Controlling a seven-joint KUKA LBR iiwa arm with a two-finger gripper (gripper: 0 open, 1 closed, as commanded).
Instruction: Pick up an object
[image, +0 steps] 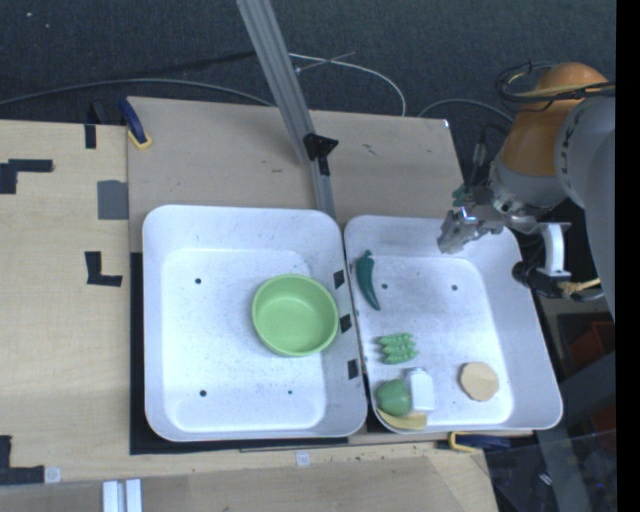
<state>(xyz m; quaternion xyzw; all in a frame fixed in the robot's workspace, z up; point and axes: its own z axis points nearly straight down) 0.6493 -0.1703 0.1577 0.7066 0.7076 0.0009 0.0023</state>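
Note:
My gripper (456, 236) hangs over the far right corner of the right bin (520, 330), with nothing seen between its fingers. In that bin lie a dark green pepper (366, 278) near the left wall, a light green pea pod (397, 347) in the middle, a tan round piece (479, 381) at the front right, and a green ball (394, 397) next to a small white block (419, 388) at the front left. A green bowl (294, 315) stands upright in the left bin (180, 330).
A grey pole (290, 95) slants across the bench behind the bins. Cables (340, 70) lie on the dark floor at the back. A yellow curved piece (405, 421) peeks out under the green ball at the right bin's front rim.

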